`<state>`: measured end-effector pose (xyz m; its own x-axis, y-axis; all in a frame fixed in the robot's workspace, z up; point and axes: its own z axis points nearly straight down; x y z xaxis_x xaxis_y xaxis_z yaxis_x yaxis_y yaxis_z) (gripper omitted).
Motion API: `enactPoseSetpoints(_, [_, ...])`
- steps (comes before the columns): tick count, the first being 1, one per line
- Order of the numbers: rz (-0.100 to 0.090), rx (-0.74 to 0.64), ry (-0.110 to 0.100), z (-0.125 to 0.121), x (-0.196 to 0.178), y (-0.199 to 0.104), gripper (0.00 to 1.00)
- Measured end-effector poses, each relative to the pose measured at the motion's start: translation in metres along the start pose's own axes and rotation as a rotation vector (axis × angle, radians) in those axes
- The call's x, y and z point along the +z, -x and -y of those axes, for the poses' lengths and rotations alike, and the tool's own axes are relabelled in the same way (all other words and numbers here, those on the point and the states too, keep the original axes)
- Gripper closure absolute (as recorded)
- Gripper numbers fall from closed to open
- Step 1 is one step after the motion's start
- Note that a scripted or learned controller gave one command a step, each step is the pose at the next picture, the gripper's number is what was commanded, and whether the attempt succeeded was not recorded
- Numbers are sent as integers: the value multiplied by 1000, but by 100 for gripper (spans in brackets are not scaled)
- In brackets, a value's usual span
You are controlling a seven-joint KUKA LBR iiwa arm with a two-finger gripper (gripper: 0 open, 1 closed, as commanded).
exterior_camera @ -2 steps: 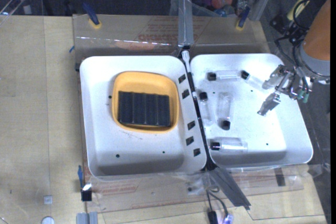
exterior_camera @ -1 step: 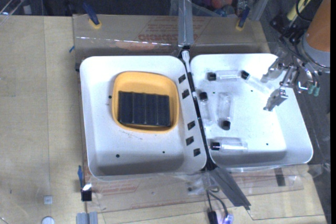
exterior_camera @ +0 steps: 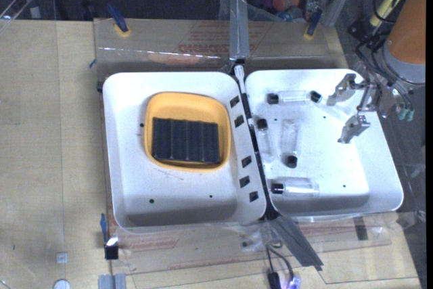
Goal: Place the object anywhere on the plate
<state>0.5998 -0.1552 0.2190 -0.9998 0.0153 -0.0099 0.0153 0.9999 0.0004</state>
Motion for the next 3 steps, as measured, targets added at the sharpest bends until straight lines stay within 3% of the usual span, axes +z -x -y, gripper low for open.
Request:
enactPoseSetpoints(1, [0,-258,0,24,-4,12,0])
enactPoseSetpoints(2, [1,-554,2,16,10,34,0])
enactPoseSetpoints(3, [2,-815,2,2,9,38,0])
